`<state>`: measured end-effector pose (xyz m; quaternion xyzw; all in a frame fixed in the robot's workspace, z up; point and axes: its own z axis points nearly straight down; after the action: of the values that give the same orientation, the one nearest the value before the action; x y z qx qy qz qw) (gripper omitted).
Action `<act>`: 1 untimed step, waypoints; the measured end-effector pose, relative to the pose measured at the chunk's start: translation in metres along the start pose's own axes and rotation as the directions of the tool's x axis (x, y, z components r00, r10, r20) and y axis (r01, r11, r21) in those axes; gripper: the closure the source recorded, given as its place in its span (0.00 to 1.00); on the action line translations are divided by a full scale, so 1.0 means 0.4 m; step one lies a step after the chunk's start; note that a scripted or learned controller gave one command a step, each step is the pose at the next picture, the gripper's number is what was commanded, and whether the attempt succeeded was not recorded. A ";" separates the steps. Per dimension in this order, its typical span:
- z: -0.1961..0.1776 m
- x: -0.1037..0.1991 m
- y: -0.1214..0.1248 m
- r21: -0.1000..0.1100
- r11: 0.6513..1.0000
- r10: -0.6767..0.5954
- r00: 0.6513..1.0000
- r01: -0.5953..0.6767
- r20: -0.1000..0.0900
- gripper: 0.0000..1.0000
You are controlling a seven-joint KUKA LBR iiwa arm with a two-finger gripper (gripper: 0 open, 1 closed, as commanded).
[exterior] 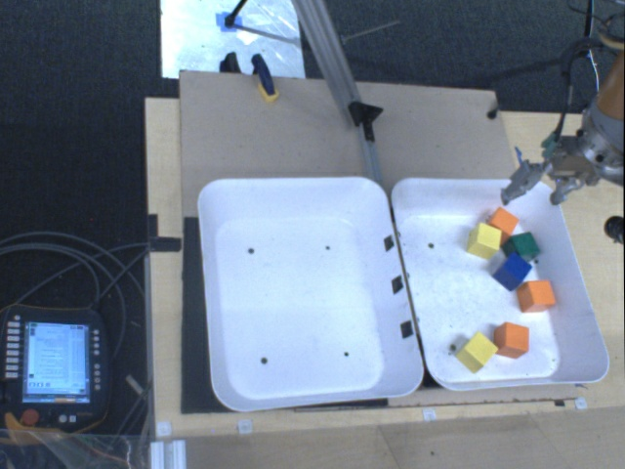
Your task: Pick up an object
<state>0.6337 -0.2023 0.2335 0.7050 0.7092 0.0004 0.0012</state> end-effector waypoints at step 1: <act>0.000 0.000 0.000 0.000 1.000 0.000 1.000 0.000 0.000 0.00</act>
<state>0.6337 -0.2024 0.2336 0.7050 0.7092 0.0001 0.0012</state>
